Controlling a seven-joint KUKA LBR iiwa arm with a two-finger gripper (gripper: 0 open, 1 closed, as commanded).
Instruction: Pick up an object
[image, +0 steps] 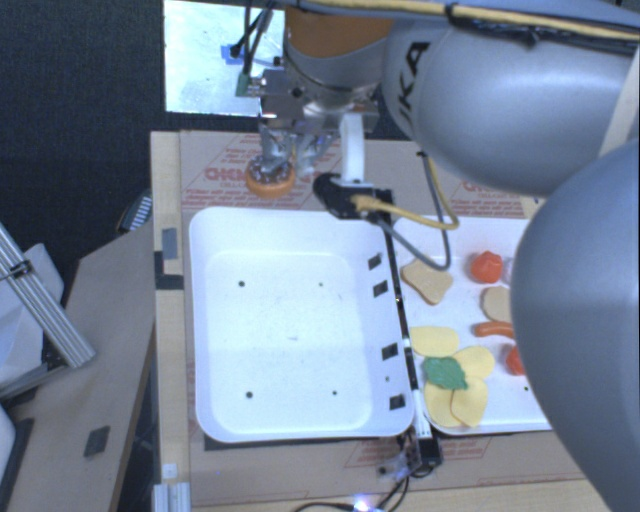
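Gripper (275, 160) poised above the far rim of the left bin (215, 235), fingers clamped on a small round tan object (271, 180).

The round object sits between the fingertips, over the cardboard (215, 170) just beyond the bin. The arm's grey bulk covers much of the right bin (530, 405), where tan, yellow, green and orange-red pieces lie partly cut off. Red printing on the cardboard is partly readable, beginning "CHI"; dark letters on the arm are cropped.

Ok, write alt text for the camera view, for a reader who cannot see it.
A grey robot arm's gripper hangs beyond the far edge of the left white bin, with a round tan object at its fingertips. The right bin holds scattered toy food pieces.
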